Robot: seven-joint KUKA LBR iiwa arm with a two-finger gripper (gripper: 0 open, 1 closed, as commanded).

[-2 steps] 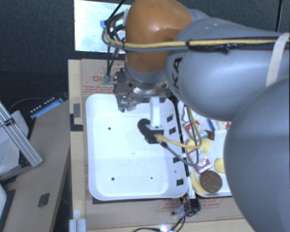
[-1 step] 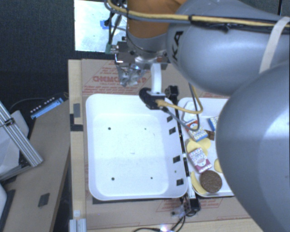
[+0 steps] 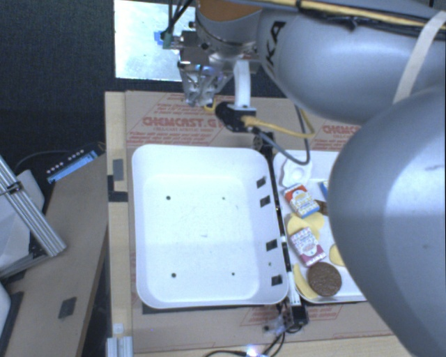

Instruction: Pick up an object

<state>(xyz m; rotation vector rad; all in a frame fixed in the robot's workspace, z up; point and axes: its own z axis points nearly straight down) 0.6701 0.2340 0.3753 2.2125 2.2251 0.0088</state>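
Two bins (image 3: pixel 146 209), side by side, arm overhead.
Nearest in right bin: brown disc (image 3: pixel 325 279), probably stiff, light, best pinched across edges; small packets (image 3: pixel 302 201) above, likely soft, slippery. Farthest: gripper (image 3: pixel 203 87) beyond left bin, grip state unreadable, nothing visibly held.

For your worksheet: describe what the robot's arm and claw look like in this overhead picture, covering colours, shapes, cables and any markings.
The arm is made of big, rounded, smooth grey shells, with black lettering partly visible near the wrist and an orange band above it. The claw is a small metallic assembly with a white post beside it. A yellow cable and thin black wires run along it, and a pale strap crosses the arm's casing.
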